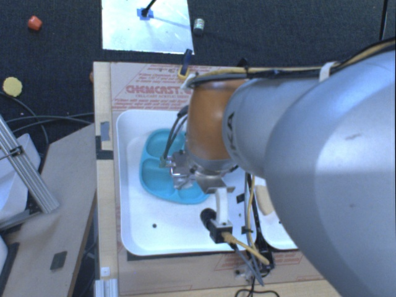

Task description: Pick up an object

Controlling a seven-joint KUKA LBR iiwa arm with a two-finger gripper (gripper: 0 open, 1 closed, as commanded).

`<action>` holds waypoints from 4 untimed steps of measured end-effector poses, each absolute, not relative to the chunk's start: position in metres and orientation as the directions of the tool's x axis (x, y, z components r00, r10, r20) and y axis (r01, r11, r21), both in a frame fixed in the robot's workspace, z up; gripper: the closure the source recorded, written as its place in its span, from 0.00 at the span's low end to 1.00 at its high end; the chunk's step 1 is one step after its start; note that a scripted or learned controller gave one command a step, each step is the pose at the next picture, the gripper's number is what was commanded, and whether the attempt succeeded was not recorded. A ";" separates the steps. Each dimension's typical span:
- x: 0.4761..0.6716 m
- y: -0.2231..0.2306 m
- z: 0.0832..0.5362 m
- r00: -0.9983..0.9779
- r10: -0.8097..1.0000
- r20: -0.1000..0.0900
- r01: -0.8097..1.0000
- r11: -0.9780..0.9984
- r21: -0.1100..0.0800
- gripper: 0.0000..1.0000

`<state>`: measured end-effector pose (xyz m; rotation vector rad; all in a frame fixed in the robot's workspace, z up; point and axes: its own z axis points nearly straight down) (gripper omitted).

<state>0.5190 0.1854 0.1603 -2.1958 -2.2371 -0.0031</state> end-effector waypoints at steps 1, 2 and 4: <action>0.580 0.155 0.119 0.002 1.000 -0.001 1.000 -0.002 0.001 1.00; 0.622 0.206 0.236 -0.009 1.000 0.006 1.000 0.009 0.016 1.00; 0.505 0.236 0.236 -0.008 1.000 0.001 1.000 0.008 -0.002 1.00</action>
